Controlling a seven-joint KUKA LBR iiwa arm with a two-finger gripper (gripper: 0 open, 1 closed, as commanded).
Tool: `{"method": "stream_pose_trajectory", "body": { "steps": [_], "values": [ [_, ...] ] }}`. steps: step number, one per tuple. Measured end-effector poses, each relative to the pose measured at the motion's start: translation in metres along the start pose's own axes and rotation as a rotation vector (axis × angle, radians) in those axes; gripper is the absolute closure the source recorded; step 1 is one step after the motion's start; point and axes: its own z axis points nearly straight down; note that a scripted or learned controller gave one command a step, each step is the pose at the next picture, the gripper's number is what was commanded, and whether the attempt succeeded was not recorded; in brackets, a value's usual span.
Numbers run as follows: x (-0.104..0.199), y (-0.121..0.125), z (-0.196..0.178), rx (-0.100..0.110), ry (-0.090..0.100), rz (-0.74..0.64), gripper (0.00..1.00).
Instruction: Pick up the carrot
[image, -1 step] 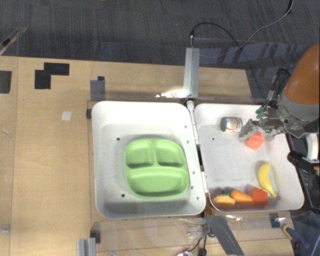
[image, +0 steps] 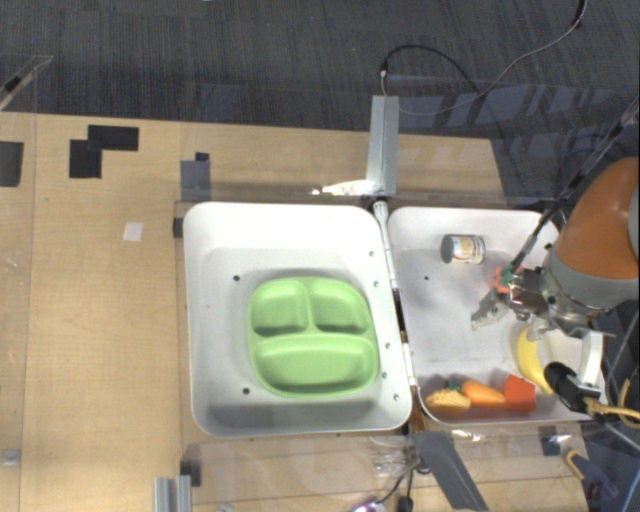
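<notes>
Lying crosswise along right bin's (image: 440, 330) near wall: carrot (image: 484, 393); hand (image: 492, 310) state unclear.

Two white bins on the table, arm reaching over the right one.

The left bin (image: 200, 330) holds a green divided tray (image: 313, 336). In the right bin (image: 430, 330), the gripper (image: 497, 303) hangs mid-bin, apart from the carrot (image: 483, 393), which lies at the near wall between a yellow pastry (image: 448, 401) and a red block (image: 519, 393); a banana (image: 531, 358) and a small can (image: 463, 248) lie nearby.
</notes>
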Motion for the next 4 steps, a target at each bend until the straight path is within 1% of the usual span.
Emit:
{"method": "stream_pose_trajectory", "body": {
  "steps": [1, 2, 3, 4],
  "values": [
    [0.023, -0.028, 0.011, -0.001, 0.0, -0.006, 0.0],
    [0.01, -0.025, 0.049, 0.0, 0.0, 0.039, 0.0],
    [-0.037, -0.013, -0.028, -0.004, 0.0, -0.151, 0.0],
    [0.012, -0.025, 0.003, -0.001, 0.0, -0.055, 0.0]
  ]
}}
